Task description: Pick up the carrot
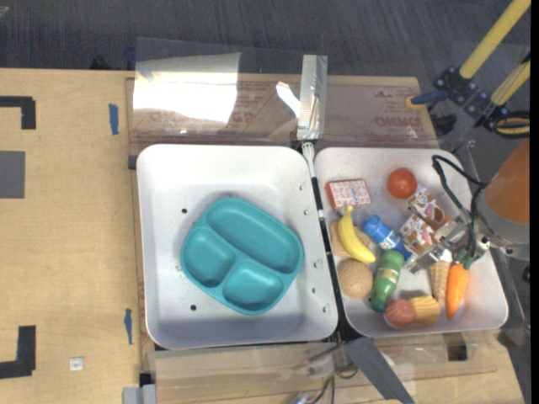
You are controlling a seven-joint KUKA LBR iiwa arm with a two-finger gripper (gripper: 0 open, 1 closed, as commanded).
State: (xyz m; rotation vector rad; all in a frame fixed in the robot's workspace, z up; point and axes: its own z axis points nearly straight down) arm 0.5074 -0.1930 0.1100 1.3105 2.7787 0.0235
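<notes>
The carrot (pixel 456 291) is orange with a green top and lies upright-looking near the right bin's (pixel 493 311) front right corner. My gripper (pixel 449 257) hangs just over the carrot's green top, reaching in from the right below the orange wrist band. Its two dark fingers (pixel 421 262) look spread apart, so it stands open, with nothing held between them. A small cone-shaped toy (pixel 439 281) lies right beside the carrot on its left.
The right bin also holds a red tomato (pixel 402 182), a pink box (pixel 348 194), a banana (pixel 352 239), a blue bottle (pixel 381 231), a green bottle (pixel 388 276), a brown potato (pixel 354 279) and corn (pixel 425 309). A teal divided plate (pixel 242 253) lies in the left bin (pixel 160 225).
</notes>
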